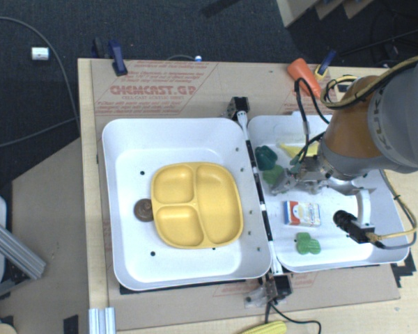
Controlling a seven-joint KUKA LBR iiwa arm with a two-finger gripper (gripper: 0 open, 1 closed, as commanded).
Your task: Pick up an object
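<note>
While the gripper (287, 179) hangs low in the right bin (384, 250), dark green object (266, 158) sits just up-left of it | fingers: can't tell | small carton (302, 213) just below | yellow tray (196, 204) far left

Small white carton (302, 213) flat, right bin (386, 252).

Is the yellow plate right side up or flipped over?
Right side up. The yellow plate lies flat in the left bin, and its three hollow sections face upward, with nothing in them.
</note>
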